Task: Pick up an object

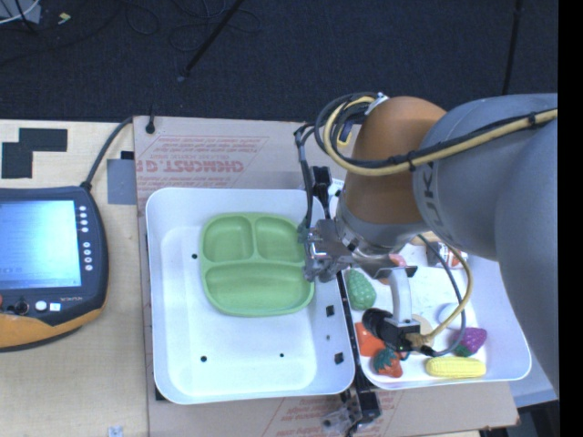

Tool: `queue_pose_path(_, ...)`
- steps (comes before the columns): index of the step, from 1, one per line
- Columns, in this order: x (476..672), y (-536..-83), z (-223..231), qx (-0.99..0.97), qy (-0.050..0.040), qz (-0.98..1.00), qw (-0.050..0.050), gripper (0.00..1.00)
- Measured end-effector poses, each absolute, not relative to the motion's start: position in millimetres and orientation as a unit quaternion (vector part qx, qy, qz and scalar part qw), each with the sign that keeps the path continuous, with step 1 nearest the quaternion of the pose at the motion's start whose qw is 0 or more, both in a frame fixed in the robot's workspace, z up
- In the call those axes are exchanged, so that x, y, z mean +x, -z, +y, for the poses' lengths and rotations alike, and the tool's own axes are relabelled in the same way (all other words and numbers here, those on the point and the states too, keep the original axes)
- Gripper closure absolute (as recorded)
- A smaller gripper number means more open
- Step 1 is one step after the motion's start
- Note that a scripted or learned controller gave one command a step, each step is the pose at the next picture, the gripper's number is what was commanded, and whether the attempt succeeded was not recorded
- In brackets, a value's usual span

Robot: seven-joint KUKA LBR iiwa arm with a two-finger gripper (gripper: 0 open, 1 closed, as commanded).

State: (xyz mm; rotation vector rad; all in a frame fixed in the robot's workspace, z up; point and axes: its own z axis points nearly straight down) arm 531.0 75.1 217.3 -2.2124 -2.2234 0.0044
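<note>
My gripper hangs low over the divide between the two bins, touching or just above the right rim of a green sectioned plate in the left bin. The grey arm and its orange band hide much of the right bin. Toy foods lie in that bin's near part: a green piece just right of the gripper, an orange piece, a red strawberry, a yellow corn cob and purple grapes. I see nothing held.
A teach pendant lies on the bench at the far left, with its cable running to the back. Cardboard sits under the bins. A black part and cables hang off the wrist over the toys.
</note>
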Motion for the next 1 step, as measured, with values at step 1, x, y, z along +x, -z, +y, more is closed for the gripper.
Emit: queue_pose_path(1,540.9,-217.4,89.8,-0.706,-0.0013,-0.708,0.002,1.0)
